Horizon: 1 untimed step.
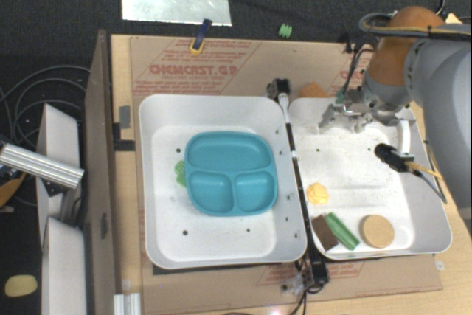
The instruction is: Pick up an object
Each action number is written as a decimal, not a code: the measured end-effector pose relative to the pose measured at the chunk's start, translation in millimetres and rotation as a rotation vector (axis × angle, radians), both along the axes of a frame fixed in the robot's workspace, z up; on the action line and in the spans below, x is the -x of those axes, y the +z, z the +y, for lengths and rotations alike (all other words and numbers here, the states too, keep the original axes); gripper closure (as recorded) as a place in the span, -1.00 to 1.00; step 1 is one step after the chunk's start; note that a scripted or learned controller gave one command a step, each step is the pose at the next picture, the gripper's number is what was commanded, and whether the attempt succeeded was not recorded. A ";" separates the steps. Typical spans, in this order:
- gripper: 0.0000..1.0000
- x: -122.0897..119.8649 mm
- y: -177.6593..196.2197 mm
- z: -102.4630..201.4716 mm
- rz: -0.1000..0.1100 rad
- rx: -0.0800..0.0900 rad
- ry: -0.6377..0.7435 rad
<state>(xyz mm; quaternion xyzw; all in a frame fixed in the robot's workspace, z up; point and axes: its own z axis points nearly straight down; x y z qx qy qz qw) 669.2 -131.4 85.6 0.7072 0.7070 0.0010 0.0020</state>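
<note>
The teal divided plate is the largest candidate. It lies flat in the middle of the left bin. It looks like stiff, smooth, light plastic, and a raised rim or divider wall is probably the only place to pinch it. It is well apart from the gripper, which hangs over the far end of the right bin.

The tan round disc lies flat at the near right of that bin. It seems rigid and light but low, so it would have to be gripped across its edge.

The brown block sits in the near left corner. It is likely firm, and its long sides look easy to hold.

The green stick lies touching the block on its right. It is slim and may roll.

The yellow lump lies just beyond the block. It is small, perhaps soft, and the closest of these to the gripper, though still clearly nearer the viewer than it.

A small green piece peeks out from under the plate's left edge and is poorly placed for a grasp.

I cannot tell how far the jaws are open. No object is visible in them.
</note>
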 end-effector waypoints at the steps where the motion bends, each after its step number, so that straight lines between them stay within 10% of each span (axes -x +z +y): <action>1: -1.00 -0.1 -0.4 6.5 0.001 -0.001 0.004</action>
